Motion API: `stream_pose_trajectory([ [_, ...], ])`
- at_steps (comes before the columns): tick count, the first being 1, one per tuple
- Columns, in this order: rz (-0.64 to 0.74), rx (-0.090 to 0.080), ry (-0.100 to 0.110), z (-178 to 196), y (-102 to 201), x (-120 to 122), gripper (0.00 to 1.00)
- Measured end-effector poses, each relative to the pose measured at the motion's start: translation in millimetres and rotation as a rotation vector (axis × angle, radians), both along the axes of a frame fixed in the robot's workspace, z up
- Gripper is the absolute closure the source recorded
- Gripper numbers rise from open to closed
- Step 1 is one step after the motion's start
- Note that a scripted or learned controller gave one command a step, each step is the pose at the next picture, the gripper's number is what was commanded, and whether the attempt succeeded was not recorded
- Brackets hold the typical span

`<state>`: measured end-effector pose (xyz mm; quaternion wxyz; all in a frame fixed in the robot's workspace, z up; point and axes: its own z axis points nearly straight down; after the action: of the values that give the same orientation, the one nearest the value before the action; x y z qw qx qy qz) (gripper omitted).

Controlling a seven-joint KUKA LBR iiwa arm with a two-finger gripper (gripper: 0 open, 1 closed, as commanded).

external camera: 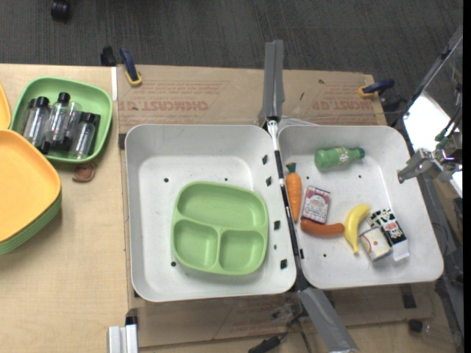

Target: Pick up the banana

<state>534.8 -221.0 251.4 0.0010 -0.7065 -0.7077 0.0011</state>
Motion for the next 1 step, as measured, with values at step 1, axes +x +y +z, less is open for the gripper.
stream_pose_trajectory([
  [1, -0.008, 0.001, 0.001, -127.0, 73.7, -42.7, 0.0],
])
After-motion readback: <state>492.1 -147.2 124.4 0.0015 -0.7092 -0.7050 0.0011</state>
